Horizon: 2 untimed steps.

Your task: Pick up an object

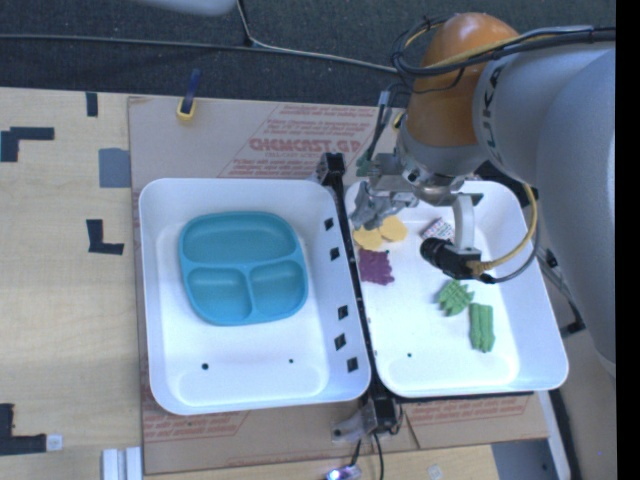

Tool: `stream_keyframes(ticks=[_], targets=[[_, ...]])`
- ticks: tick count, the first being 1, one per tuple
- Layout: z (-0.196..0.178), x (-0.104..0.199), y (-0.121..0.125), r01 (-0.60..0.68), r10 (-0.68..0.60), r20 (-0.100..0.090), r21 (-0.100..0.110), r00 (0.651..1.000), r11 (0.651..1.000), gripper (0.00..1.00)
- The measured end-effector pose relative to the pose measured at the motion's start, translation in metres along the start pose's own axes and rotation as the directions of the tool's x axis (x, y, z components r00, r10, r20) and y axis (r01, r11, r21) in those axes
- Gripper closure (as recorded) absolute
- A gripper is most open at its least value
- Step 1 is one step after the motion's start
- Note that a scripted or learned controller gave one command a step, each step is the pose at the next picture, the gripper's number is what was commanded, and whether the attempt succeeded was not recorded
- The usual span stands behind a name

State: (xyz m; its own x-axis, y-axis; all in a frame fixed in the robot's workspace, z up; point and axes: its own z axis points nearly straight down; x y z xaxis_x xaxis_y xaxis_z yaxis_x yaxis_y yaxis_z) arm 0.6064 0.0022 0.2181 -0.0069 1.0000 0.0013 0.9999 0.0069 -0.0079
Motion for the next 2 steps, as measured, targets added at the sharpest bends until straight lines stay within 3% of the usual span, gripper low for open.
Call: stream_keyframes(ticks=[2], targets=[[0.008, 0.101, -0.004, 0.0, 0.0, 0.001, 0.0, 1.0, 1.0, 1.0]])
